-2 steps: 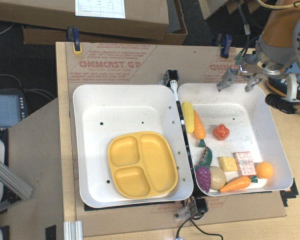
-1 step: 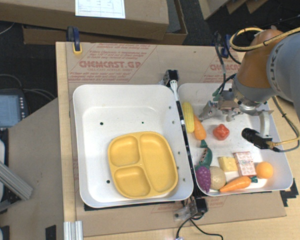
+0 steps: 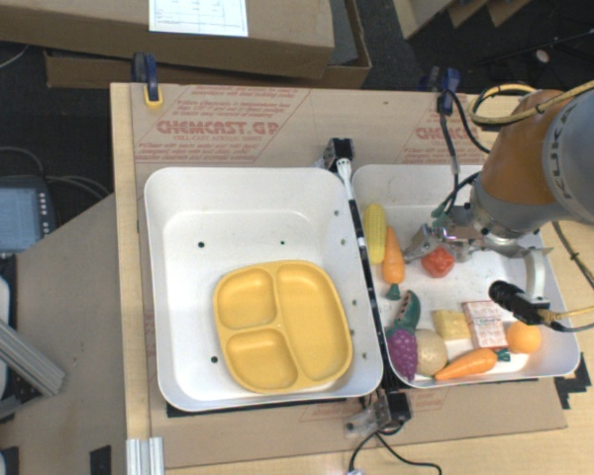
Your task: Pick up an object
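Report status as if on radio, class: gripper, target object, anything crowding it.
Gripper low in right bin, over red tomato; grasp unconfirmed. Carrot and corn close on its left. Yellow tray in left bin.

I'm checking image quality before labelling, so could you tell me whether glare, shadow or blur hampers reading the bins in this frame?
Camera view: even overhead light and sharp focus across both bins; mild glare whitens the floor of the left bin around the yellow divided plate; the arm throws a soft shadow in the right bin, dimming the red toy beneath the gripper; slight softness only at the frame corners.
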### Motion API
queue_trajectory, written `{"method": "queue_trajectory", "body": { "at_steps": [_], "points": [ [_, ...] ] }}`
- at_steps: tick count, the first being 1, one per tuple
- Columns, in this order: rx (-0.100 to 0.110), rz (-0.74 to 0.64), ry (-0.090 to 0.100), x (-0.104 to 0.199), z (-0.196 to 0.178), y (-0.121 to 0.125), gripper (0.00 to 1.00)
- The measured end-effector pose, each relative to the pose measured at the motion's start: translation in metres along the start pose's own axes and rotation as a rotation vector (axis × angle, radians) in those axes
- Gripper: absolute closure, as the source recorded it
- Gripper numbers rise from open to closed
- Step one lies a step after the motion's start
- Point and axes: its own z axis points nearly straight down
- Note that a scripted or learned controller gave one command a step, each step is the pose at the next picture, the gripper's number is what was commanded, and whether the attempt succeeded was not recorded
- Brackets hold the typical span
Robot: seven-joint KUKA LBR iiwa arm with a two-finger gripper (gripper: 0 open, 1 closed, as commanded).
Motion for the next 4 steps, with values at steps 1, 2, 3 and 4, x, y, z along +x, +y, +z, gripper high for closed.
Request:
{"method": "queue_trajectory", "body": {
  "at_steps": [1,2,3,4],
  "points": [
    [-0.007,-0.001,-0.001,0.001,-0.012,0.003,1.00],
    [-0.006,-0.001,-0.001,0.001,-0.011,0.002,0.00],
    [0.002,-0.001,0.001,0.010,0.000,-0.050,0.00],
    [-0.007,-0.001,-0.001,0.010,-0.011,-0.047,1.00]
  ]
}}
